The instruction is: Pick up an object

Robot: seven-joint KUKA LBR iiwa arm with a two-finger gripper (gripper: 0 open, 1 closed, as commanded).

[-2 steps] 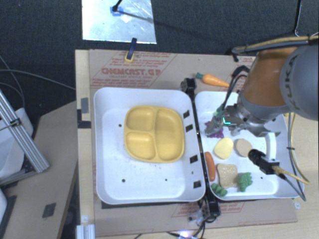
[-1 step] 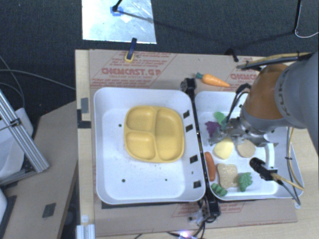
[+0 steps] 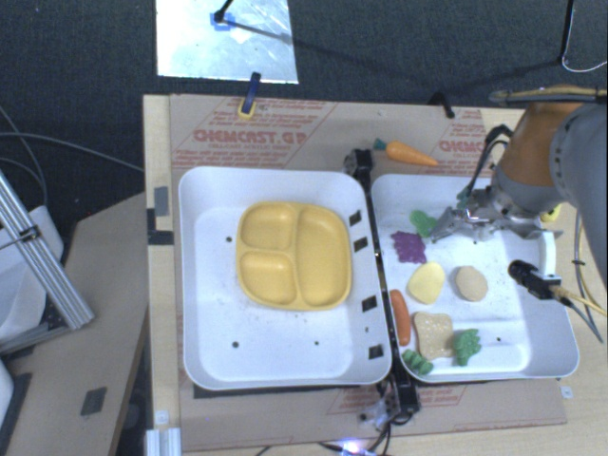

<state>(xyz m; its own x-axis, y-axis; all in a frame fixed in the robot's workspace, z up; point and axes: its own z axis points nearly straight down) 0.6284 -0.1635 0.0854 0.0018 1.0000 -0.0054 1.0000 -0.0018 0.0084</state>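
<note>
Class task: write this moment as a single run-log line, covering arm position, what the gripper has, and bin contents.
arm: over right bin | gripper: above toy food, nothing seen held | left bin: yellow plate | carrot: outside bins

plate (image 3: 292,255): yellow
bins (image 3: 204,350): white
carrot (image 3: 408,153): orange, green top
grapes (image 3: 408,247): purple
potato (image 3: 470,283): tan, possibly beige

The arm (image 3: 560,155) is running off the right edge, so its upper links are getting cut away. The gripper (image 3: 470,218) is showing as a small dark tangle of metal (too fine to read at the tips). A green piece (image 3: 424,223) just left of it is lying partly under that metal. At the lower left, a white object (image 3: 5,402) is slipping out of the picture, along with a metal frame (image 3: 38,264).
</note>
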